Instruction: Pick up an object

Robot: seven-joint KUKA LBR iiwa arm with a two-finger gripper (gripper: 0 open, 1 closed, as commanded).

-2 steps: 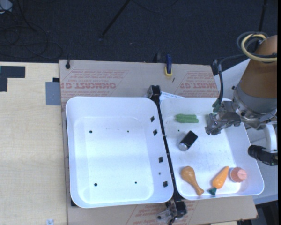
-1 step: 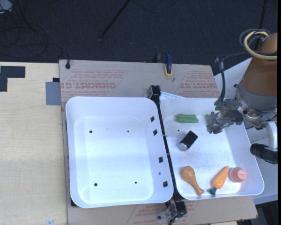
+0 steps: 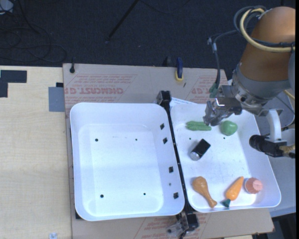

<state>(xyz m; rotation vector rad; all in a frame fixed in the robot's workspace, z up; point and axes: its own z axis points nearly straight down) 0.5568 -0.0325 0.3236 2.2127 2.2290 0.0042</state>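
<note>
Seemingly, gripper (image 3: 214,116) partly hides green pod (image 3: 198,126) beside green ball (image 3: 228,128)

My gripper (image 3: 215,117) hung over the right bin (image 3: 261,176), between the pod (image 3: 198,126) and ball (image 3: 228,128). Cylinder (image 3: 200,149) lay nearer; drumstick (image 3: 205,190), carrot (image 3: 234,188) nearest.

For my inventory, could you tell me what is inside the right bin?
The right bin holds a green pod, green ball, black cylinder, drumstick, carrot and pink piece; the gripper covers a patch.
</note>
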